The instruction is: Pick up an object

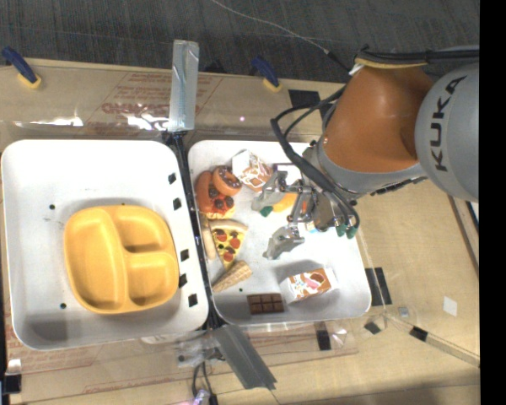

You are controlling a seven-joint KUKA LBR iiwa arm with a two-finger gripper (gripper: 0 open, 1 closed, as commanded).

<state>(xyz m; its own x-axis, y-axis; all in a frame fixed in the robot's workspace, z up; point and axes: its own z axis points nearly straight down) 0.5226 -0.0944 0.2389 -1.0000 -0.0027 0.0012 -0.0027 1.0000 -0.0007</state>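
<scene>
The right bin [346, 298] holds several toy foods. A burger-like item [215, 191] and a small printed carton [251, 171] lie at its back left. A pizza slice [228, 241], a cone [232, 275], a chocolate bar [266, 303] and a second carton [309, 283] lie toward the front. My gripper [287, 219] hangs low over the bin's middle, just right of a yellow-orange piece [276, 199] and behind the second carton. The arm's orange band [371, 125] covers the bin's back right part.
The left bin [25, 184] holds a yellow divided plate [118, 256]. A taped seam [185, 83] runs between the bins at the back. Bare bench [430, 251] lies to the right of the right bin.
</scene>
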